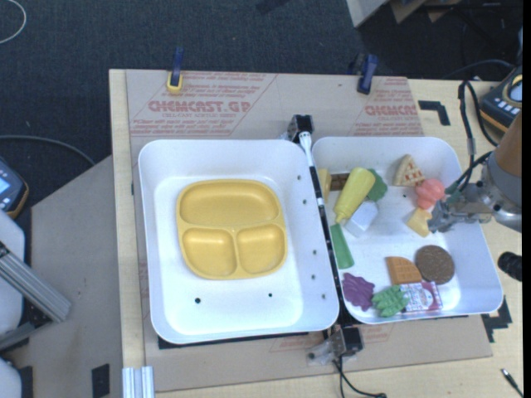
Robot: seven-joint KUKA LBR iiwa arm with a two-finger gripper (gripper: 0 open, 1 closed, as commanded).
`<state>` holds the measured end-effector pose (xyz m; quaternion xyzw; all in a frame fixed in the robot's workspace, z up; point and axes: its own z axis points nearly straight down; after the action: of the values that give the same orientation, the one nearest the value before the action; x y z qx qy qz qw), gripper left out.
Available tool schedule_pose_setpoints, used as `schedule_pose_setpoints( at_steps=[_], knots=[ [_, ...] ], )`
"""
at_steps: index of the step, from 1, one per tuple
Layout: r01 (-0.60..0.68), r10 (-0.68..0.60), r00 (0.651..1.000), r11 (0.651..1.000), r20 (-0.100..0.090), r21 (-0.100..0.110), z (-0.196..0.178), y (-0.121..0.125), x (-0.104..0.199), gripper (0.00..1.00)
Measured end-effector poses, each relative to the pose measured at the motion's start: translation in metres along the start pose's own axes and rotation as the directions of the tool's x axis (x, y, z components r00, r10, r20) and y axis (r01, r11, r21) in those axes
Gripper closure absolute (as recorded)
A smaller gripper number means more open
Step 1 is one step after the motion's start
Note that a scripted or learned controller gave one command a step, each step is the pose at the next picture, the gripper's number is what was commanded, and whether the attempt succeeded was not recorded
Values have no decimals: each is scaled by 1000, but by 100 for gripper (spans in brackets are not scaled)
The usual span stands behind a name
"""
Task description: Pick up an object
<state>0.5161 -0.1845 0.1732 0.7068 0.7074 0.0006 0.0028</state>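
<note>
Yellow cheese wedge (419,220) sits at the pincer (441,215), three o'clock in the right bin (473,293); grip state unclear, nothing lifted yet.

Blue clamps (366,73) on board (249,98)

Yellow tray (230,227), 2 white bins (158,222) — brown cookie (435,264), purple grapes (358,289)

Dark carpet (124,15) surrounds a brown board (249,98) (red print on it), held by blue clamps (366,71).
</note>
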Motion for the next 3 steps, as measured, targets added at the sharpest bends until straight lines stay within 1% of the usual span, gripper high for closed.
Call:
schedule_pose_setpoints(
  at_steps=[1,2,3],
  knots=[
    [1,-1,1000,1000,0,-3,-53,2,-1,100],
    [4,-4,1000,1000,-2,1,-63,23,44,100],
    [5,-5,1000,1000,-2,1,-51,48,94,100]
  ],
)
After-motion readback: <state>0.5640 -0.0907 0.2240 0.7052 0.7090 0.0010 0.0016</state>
